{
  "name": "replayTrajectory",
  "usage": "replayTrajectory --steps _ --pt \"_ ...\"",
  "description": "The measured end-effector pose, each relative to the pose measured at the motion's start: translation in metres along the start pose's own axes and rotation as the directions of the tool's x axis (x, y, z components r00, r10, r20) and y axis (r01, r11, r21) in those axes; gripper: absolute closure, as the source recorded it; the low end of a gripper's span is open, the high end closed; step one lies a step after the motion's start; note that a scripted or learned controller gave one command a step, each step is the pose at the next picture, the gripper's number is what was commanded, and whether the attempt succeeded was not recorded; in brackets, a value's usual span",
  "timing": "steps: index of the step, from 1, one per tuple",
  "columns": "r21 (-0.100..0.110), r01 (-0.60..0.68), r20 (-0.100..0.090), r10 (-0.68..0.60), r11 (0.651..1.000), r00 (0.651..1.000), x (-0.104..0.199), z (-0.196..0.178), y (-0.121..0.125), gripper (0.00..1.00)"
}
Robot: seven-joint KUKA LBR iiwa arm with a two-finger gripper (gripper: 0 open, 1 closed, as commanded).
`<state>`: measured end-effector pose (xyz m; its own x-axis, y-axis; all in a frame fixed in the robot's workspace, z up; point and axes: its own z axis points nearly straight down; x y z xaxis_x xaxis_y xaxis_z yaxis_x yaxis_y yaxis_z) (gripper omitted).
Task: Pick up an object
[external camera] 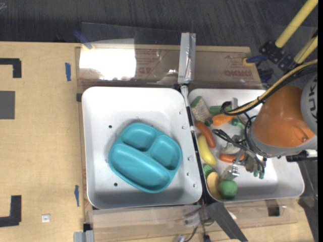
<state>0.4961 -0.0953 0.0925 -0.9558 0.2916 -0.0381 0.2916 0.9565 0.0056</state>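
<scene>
The objects for picking lie in the right bin (290, 183), crowded along its left side beside the wall shared with the left bin. From back to front there is a small tan and green piece near the far corner, an orange carrot-like piece (221, 120), a reddish-orange piece (205, 132) lying at a slant, a yellow banana (206, 151), a small green ribbed piece against the wall, and at the front a yellow round piece (213, 181) touching a green round fruit (228, 188). They are small, smooth and brightly coloured, like toy food.

The hand (242, 160) sits low in this bin, just right of the banana, tangled in black and yellow cables; whether its fingers are spread or pressed together cannot be told, as the orange band (280, 120) and the cables cover them. A small orange piece shows just beside the metal parts, but nothing is clearly seen between the fingers.

The left bin (101, 135) holds a teal divided plate (145, 156) with three compartments, lying at a slant near its middle.

Both bins rest on a light wooden bench (38, 150) marked with black squares and bits of blue tape. A clear plastic sheet and a strip of silver tape stand behind the bins. Beyond the bench lies dark grey carpet (126, 4), and yellow bars cross the upper right corner.
</scene>
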Motion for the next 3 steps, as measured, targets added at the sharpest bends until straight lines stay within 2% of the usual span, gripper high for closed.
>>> replayTrajectory --steps 1,2,3 --pt "0.003 -0.016 -0.023 0.016 1.000 1.000 -0.074 0.006 0.024 0.00" --pt "0.007 -0.137 -0.026 0.137 0.991 0.990 -0.095 0.007 0.033 0.00" --pt "0.015 -0.477 -0.021 0.478 0.879 0.878 -0.012 0.003 0.001 0.00"
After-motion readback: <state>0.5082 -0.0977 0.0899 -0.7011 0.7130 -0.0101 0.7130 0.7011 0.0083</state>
